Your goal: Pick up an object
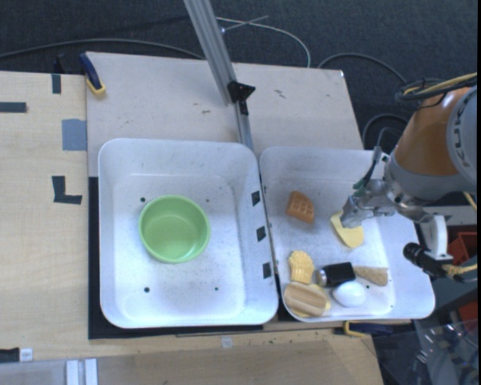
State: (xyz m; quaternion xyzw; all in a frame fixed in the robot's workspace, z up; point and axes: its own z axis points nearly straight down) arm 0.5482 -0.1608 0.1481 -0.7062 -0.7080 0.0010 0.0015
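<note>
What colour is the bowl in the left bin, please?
Light green bowl, seen in the camera view.

The grey arm (pixel 445 147) reaches in from the right, its orange band above the wrist, bent downward. The gripper (pixel 354 215) hangs low at the arm's left end, seemingly pointing straight down, though blurred.

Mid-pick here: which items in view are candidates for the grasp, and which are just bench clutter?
Job:
- gripper, over the right bin
- yellow wedge, right beneath it
- waffle piece
- corn cob
- bread roll
- white egg
- black block
- tan piece

Lying about:
- green bowl, in the left bin
- blue-and-yellow clamp
- metal pole
</note>
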